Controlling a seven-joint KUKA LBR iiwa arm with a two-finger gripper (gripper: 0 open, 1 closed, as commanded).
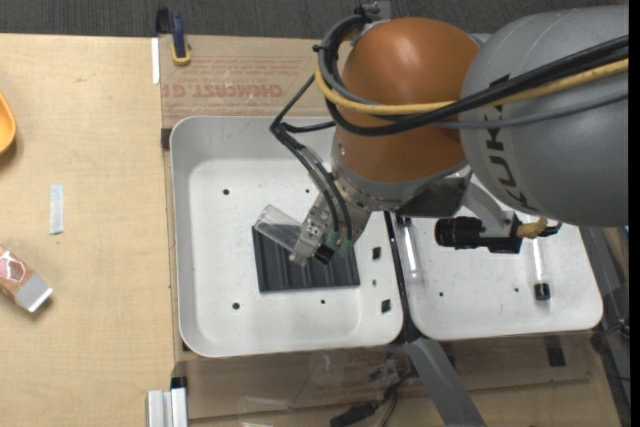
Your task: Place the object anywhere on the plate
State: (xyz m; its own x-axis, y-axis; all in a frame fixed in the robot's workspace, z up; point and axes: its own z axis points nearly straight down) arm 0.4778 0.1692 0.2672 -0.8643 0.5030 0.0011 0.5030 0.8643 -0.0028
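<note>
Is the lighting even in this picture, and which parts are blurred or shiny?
Camera view: even, soft light; a broad highlight on the orange band; faint shadow under the arm on the left bin; the tool looks slightly blurred above the dark ridged plate.

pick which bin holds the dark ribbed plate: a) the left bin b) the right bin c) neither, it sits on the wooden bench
a, the dark ribbed plate lies flat on the floor of the left bin, with the gripper over its upper edge.
</note>
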